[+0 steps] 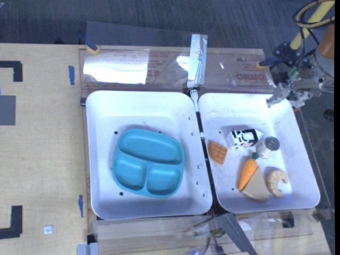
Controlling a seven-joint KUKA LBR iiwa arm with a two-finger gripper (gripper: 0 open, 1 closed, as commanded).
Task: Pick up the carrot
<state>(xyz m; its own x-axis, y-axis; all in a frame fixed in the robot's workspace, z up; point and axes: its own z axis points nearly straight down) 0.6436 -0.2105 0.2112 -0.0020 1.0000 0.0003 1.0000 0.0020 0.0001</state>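
Your carrot (247, 173) is in the right bin (305, 158), lower middle of the floor. It lies tilted, green stem end up toward the far side, orange tip pointing down toward the near rim. Its lower half rests against the left edge of a tan wedge-shaped piece (257, 187), touching it.

Neighbours you need to know about:
- A croissant-like pastry (277, 181) sits just right of the carrot, on the tan wedge.
- A small grey round-capped item (269, 145) is right at the carrot's stem end, close enough that I can't tell whether they touch.
- A black-and-white item (243, 137) lies further back, near but apart from the carrot.
- A waffle piece (217, 152) sits to the carrot's left, by the divider between the bins, clear of it.

The left bin (101, 142) holds a blue three-compartment plate (148, 162), roughly centred.

The end effector (289, 89) is over the right bin's far right corner, at the rim, well apart from the carrot. There is too much cable and bracket clutter for you to read it: I cannot tell if it's open or closed. Nothing visible in its grip.

The carrot is not picked up; it sits on the bin floor. The tabletop (37, 142) to the left is light wood with black corner marks.
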